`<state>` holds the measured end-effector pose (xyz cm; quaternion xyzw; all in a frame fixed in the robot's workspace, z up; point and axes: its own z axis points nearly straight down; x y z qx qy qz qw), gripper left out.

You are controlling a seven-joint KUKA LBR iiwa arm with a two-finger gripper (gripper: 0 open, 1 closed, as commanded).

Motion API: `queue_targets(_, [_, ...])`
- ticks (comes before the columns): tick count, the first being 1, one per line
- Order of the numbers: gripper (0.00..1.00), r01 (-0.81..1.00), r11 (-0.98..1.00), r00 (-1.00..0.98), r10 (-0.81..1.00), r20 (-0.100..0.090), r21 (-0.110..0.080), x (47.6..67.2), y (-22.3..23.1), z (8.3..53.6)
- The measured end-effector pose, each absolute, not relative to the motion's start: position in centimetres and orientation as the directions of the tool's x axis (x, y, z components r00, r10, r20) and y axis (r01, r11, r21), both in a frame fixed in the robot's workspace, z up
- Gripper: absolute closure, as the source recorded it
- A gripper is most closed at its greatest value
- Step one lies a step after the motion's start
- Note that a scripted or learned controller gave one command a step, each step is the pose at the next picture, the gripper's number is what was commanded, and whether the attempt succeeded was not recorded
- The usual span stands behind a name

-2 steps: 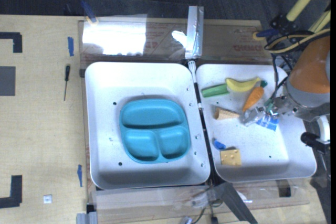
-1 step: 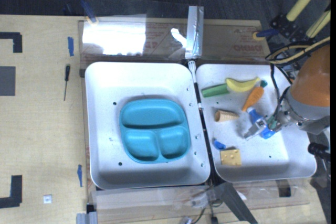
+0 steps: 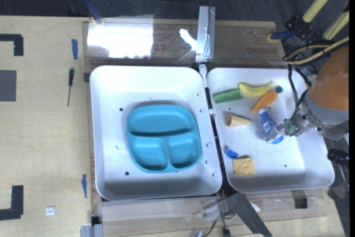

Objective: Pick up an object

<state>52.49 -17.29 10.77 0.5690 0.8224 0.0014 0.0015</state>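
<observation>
The arm (image 3: 333, 94) reaches into the right bin (image 3: 310, 172) from the right, and its gripper (image 3: 288, 127) is low over the bin floor, just beside a small blue and clear bottle (image 3: 269, 126) that lies on its side. I cannot tell if the gripper is released or clenched, because the wrist covers it from above. The bottle is the nearest thing to take, so I judge that the step in hand is to grasp it. To do this well, the gripper should come down across the narrow width of the bottle, not along its length, and close only when the bottle is really in between. The bottle is round and smooth, so it can roll away or slip out if it is touched on one side first. The carrot (image 3: 265, 100) lies close above the bottle, and the banana (image 3: 255, 88) and the green stick (image 3: 227, 96) are a little further, so the approach should stay clear of them. The wedge (image 3: 238, 119), the cracker (image 3: 243, 165) and a small blue piece (image 3: 231, 153) lie apart. The left bin (image 3: 111, 86) holds a blue tray (image 3: 163, 137) that plays no part here.
</observation>
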Motion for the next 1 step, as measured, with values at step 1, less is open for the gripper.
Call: queue_targets(1, [1.00,0.935,0.353,-0.353,0.936,-0.005,0.012,55.71,-11.57,21.66])
